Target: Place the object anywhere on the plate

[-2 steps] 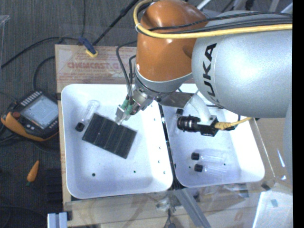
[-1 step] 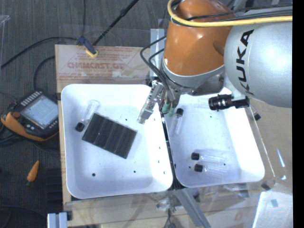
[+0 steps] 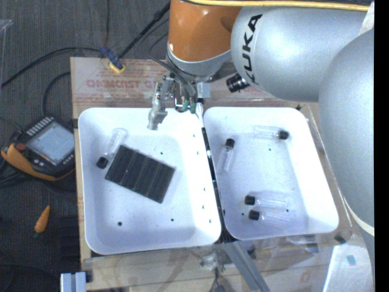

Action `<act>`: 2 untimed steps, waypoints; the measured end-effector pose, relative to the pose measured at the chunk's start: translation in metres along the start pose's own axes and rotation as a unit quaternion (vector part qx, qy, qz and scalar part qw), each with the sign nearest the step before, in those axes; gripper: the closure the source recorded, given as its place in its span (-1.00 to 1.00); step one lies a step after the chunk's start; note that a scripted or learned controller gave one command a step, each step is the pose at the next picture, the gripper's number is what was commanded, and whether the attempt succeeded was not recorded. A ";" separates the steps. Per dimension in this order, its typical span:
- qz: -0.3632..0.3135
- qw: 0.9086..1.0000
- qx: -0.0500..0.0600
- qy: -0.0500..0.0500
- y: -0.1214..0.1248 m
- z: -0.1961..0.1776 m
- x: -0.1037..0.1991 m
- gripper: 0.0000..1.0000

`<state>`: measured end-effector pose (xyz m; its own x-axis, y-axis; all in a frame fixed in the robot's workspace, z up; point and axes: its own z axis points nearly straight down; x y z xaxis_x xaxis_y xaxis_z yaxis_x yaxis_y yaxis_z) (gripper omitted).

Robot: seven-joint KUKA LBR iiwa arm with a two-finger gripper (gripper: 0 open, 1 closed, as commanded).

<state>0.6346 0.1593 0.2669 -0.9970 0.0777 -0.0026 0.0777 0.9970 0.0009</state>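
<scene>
Camera view: the tool (image 3: 159, 111) hangs over the far edge of the left bin (image 3: 91, 224), under the orange band of the arm (image 3: 200, 23). One pale finger points down toward the bin floor; whether the tool is wide or narrow I cannot tell, and nothing shows in its grip.

Below and just to the left of the tool lies a clear vial (image 3: 108, 148) with a black cap, its cap end touching or nearly touching the corner of the dark ridged plate (image 3: 140, 173). The vial lies beside the plate, not on it. The plate itself lies flat on the bin floor, nearer the camera than the tool, slanted.

To the right of the tool, across the wall between the bins, the right bin (image 3: 316, 163) holds more vials — one (image 3: 227, 154) close to the dividing wall, one (image 3: 270, 132) at the far side, two (image 3: 264, 207) together toward the near side.

As for progress, nothing rests on the plate, so the task looks barely begun. Which vial is meant cannot be told; the one by the plate is nearest the tool. Left to do — descend, grasp a vial, carry it over the plate, release.
</scene>
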 end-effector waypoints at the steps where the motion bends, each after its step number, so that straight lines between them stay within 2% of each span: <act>1: 0.109 0.994 -0.001 -0.001 0.046 -0.037 -0.024 1.00; 2: 0.157 0.988 0.000 0.002 0.076 0.076 -0.018 1.00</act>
